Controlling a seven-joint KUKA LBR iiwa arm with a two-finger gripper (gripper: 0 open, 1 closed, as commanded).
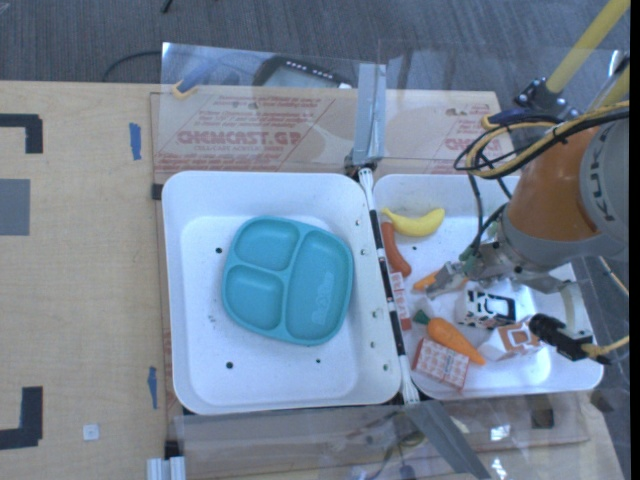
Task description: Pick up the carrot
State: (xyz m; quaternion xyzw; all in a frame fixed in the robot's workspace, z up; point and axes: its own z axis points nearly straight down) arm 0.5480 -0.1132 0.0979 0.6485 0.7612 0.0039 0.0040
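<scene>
The carrot [456,338] is orange with a green stub at its left end. It lies slanted on the floor of the right bin [560,373], near the front left. My gripper [468,269] hangs over the middle of that bin, below the orange band of the arm, up and slightly right of the carrot. It does not touch the carrot. A small orange piece [428,281] lies just left of the gripper, and whether the gripper touches it is unclear.
The right bin also holds a banana [415,221], a red-orange sausage shape [397,255], a black-and-white carton [487,306], a small orange-and-white box [516,339] and a pink checkered pack [441,362]. A blue divided plate [288,280] sits in the left bin [190,298].
</scene>
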